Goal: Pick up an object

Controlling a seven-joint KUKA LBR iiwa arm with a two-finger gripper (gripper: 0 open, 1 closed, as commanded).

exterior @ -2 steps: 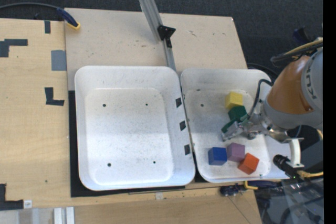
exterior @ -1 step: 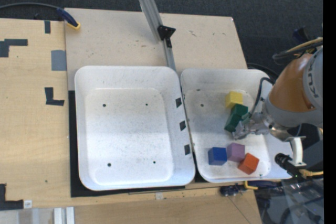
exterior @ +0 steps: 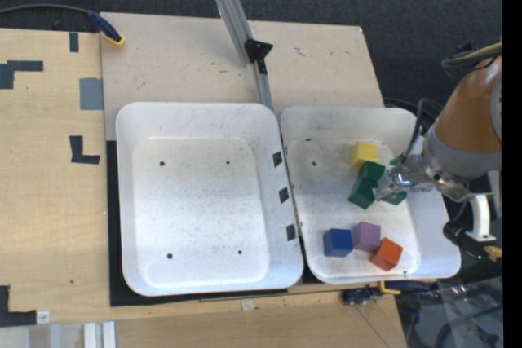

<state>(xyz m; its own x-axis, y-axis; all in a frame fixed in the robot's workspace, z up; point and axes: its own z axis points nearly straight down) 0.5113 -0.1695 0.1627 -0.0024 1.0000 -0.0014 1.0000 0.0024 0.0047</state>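
Note:
The right bin [exterior: 326,126] holds several small blocks. A yellow block [exterior: 364,152] lies near its middle, with a dark green block [exterior: 366,183] just below it. Along the bin's front edge a blue block [exterior: 337,242], a purple block [exterior: 368,235] and an orange block [exterior: 387,253] sit close together. My gripper [exterior: 395,185] is low in the right bin, right up against the green block's right side. A bit of green shows under the gripper, and I cannot tell whether the block is held.
The left bin [exterior: 130,175] stands beside the right one, their rims touching in the middle. A slanted metal pole [exterior: 232,4] rises behind the bins. The arm's grey and orange wrist [exterior: 469,122] hangs over the right bin's right rim.

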